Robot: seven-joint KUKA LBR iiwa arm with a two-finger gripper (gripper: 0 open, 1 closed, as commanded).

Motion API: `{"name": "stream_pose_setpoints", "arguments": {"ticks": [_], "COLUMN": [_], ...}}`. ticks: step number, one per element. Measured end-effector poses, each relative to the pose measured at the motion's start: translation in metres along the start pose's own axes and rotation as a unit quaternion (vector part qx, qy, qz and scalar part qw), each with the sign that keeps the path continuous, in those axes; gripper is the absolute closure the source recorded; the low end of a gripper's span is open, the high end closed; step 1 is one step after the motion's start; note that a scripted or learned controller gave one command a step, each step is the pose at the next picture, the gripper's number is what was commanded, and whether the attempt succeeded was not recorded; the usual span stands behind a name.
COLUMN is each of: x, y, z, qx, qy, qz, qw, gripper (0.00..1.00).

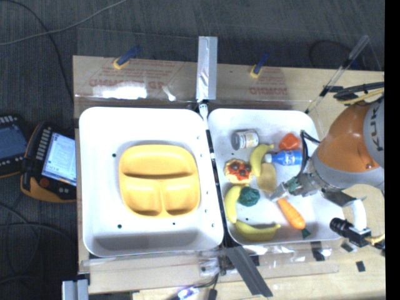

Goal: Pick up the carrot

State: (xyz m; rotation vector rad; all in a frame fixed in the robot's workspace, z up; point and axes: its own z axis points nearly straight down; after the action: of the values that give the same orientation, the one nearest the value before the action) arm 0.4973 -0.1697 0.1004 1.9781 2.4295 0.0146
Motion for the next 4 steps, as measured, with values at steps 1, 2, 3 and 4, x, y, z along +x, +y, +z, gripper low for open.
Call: {"name": "stream_pose_setpoints", "arguments": {"ticks": [1, 2, 3, 4], "x": [0.025, 0.093, 0.092, 0.056], "y": [-0.003, 0.078, 0.078, -0.003], "z": [0.008, -0.082, -0.082, -0.052], "qx": [-0.004, 0.008, 0.008, 0.009], "qy": [-0.007, -0.001, -0.002, -0.001], "qz": [0.021, 0.112, 0.112, 0.118], "qw": [0.9998, 0.9937, 0.9936, 0.993], "gripper": [1.0, 1.0, 0.0, 0.0]}}
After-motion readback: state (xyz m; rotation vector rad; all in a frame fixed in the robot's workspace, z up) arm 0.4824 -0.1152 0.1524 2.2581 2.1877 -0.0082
